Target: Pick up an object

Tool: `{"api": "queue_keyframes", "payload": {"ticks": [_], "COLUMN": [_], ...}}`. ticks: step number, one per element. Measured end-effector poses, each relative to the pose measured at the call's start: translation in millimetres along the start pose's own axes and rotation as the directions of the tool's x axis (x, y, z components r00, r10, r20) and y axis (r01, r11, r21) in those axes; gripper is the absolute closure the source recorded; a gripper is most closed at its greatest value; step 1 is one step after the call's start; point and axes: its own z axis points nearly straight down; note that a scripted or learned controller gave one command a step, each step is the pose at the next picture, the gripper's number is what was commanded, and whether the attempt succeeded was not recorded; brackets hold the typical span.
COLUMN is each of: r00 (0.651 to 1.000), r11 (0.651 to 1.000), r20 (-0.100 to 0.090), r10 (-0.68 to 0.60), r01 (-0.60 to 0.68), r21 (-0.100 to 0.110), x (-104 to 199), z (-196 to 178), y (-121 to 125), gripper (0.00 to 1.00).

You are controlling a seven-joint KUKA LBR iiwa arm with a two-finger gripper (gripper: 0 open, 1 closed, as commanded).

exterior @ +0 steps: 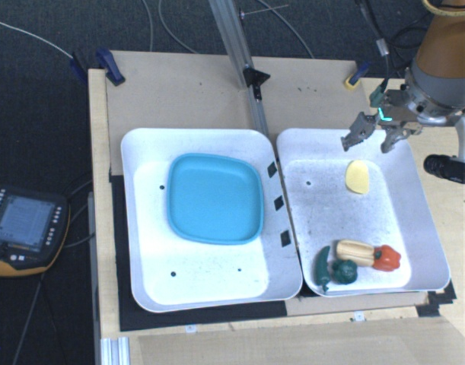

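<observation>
You have two shallow white bins on the bench. The left bin [144,280] carries a large blue plate [215,198] lying flat near its middle. The right bin [426,226] holds the small pieces, and that is where your pick will come from.

The gripper [375,138] hangs over the far end of the right bin with its fingers spread apart and nothing between them. Just below it, near the bin's far right part, lies a small pale yellow piece [358,177], rounded and smooth. It sits alone on bare floor, well apart from the rest, so it looks like your easiest target.

Judging by its look, it is a light, stiff plastic toy food; the smooth curved skin may slip out of the pads. Close across its narrower width, low and near its middle, so it does not squirt sideways.

At the near end lies a cluster: a tan roll-shaped piece [355,250] touching a red piece [386,258], with a dark green piece [336,270] just beside them. These crowd one another and the near wall, leaving little room for a finger on either side
</observation>
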Motion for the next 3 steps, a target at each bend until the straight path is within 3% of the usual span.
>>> {"api": "queue_keyframes", "payload": {"ticks": [1,3], "r00": [1.000,1.000], "r11": [1.000,1.000], "r20": [0.000,-0.001], "r10": [0.000,0.000], "r01": [0.000,0.000], "r21": [0.000,0.005], "x": [0,-5], "z": [0,121], "y": [0,2], "gripper": [0.00,0.00]}}
